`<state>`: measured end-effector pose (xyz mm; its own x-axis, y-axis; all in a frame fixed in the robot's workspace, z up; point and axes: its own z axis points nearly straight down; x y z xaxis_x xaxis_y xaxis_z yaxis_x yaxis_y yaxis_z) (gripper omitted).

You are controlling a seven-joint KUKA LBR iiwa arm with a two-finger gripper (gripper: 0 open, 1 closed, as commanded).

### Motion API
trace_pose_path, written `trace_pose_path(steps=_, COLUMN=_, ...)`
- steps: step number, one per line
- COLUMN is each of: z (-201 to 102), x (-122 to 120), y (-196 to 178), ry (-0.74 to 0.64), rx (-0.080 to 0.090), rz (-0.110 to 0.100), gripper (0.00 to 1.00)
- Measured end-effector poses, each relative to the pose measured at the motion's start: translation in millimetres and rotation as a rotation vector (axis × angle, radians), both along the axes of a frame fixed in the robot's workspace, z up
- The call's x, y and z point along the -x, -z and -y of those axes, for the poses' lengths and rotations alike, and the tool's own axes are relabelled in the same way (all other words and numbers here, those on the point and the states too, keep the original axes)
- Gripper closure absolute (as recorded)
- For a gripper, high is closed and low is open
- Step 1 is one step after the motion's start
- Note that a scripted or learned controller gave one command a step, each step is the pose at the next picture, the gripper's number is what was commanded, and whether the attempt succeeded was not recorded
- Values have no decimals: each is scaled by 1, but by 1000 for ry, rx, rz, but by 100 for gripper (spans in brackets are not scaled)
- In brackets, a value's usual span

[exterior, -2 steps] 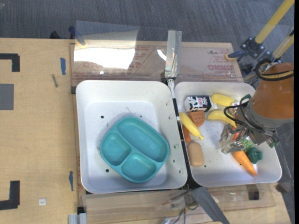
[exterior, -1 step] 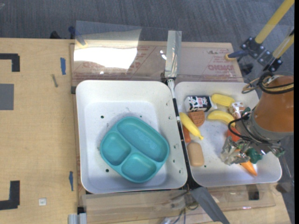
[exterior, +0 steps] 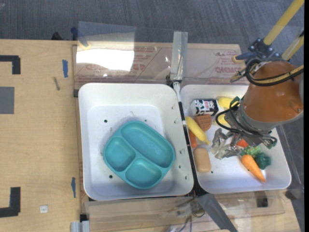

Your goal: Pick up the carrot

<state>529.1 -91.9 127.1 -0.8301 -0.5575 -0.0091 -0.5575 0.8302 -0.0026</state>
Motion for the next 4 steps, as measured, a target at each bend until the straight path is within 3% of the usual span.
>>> trace_pose_path(steps=1, z=97, x=35, y=-21, ry=-221, rx=6, rz=-1, gripper=100)
trace_pose_path(steps=2, z=34, x=43, y=39, ry=-118, rx=3, rz=-2, gripper=100)
trace_pose_path(steps=3, z=110, x=26, y=39, ry=-233, rx=7, rz=3, gripper=100)
trace_pose_path(steps=4, z=53, x=29, y=-29, ry=-62, rx=2, rz=1, gripper=100)
